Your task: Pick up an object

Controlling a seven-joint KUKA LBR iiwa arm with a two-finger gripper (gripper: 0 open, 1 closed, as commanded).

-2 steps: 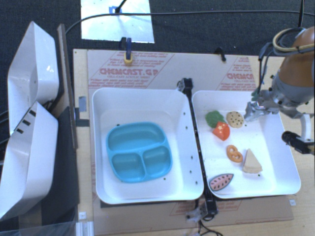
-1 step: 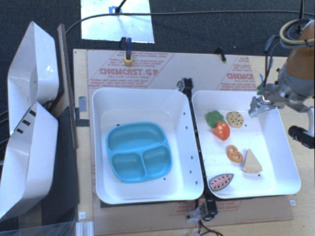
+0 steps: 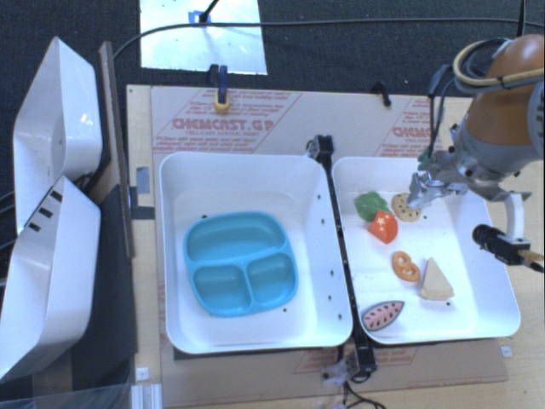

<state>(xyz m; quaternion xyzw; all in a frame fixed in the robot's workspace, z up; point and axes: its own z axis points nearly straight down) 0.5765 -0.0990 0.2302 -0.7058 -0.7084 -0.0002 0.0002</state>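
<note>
The right bin point(image 3: 485, 313) holds several toy foods: a green leafy piece point(image 3: 369, 204), a red pepper point(image 3: 383, 227), a round tan cookie-like slice point(image 3: 404, 209), an orange pretzel point(image 3: 404, 267), a beige wedge point(image 3: 435, 281) and a watermelon slice point(image 3: 381, 315). My gripper point(image 3: 419, 199) hangs low over the back of this bin, its tip right at the tan slice's right edge. Nothing shows between the fingers.
The left bin point(image 3: 183, 228) holds a blue divided tray point(image 3: 241, 262). A black clamp bar point(image 3: 336, 245) runs between the two bins. Spare white bins point(image 3: 51, 228) are stacked off the bench to the left. A black cylinder point(image 3: 498, 242) juts over the right bin's right side.
</note>
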